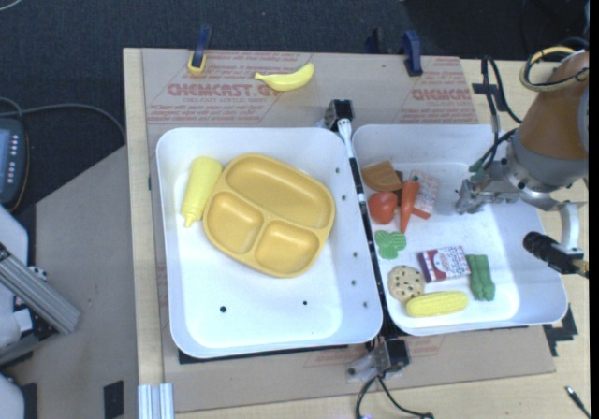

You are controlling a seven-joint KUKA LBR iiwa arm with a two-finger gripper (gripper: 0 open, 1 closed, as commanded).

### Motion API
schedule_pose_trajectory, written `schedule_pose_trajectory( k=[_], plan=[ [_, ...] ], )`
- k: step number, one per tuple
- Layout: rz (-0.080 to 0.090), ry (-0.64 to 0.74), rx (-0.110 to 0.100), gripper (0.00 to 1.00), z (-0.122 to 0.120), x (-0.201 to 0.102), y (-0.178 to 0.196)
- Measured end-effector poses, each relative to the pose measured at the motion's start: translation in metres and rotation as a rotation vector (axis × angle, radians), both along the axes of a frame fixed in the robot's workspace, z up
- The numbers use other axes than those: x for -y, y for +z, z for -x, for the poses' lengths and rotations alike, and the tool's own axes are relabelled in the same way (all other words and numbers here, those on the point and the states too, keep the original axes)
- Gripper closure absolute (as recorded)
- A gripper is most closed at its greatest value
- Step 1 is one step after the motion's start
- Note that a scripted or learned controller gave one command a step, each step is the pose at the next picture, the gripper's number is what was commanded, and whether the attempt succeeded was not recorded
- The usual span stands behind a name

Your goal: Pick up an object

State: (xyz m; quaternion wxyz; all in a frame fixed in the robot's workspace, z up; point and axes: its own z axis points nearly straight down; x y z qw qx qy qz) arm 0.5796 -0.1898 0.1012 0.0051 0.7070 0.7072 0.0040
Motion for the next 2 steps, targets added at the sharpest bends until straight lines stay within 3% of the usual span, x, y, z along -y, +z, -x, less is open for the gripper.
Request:
schedule_pose_trajectory(
  k=[2],
  plan=[
    [0.002, 0.001, -0.006, 1.00, -0.010, -0.006, 0.119]
  ],
)
